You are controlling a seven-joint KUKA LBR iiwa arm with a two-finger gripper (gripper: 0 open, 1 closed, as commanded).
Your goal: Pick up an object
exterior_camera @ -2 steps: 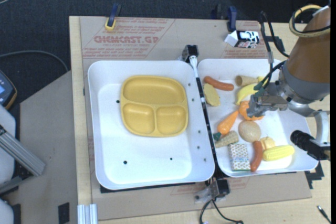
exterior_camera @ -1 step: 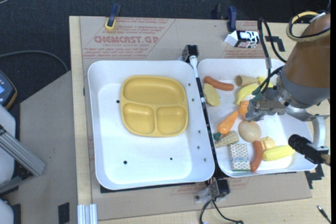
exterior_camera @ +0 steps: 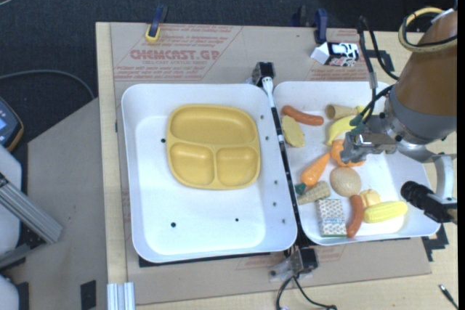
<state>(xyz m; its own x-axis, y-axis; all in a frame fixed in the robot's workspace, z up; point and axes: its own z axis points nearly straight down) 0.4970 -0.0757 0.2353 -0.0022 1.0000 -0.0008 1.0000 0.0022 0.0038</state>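
The right bin (exterior_camera: pixel 414 229) holds several toy foods: a red sausage (exterior_camera: pixel 301 115), a pale yellow slice (exterior_camera: pixel 293 131), a banana (exterior_camera: pixel 338 129), an orange carrot (exterior_camera: pixel 316 168), a tan potato (exterior_camera: pixel 345 181), a yellow corn cob (exterior_camera: pixel 385 212), a second red sausage (exterior_camera: pixel 355 215) and a small printed box (exterior_camera: pixel 331 216). My gripper (exterior_camera: pixel 354 147) hangs low over the middle of this bin, just above the potato and beside the banana. An orange piece (exterior_camera: pixel 337 151) lies partly hidden right under it. I see nothing lifted from the bin.
The left bin (exterior_camera: pixel 145 214) carries a yellow divided plate (exterior_camera: pixel 214 145). A black divider rail (exterior_camera: pixel 280 149) runs between the bins. The arm's grey and orange body (exterior_camera: pixel 429 91) covers the right bin's far right side. A black part (exterior_camera: pixel 425 200) sticks out near the corn.
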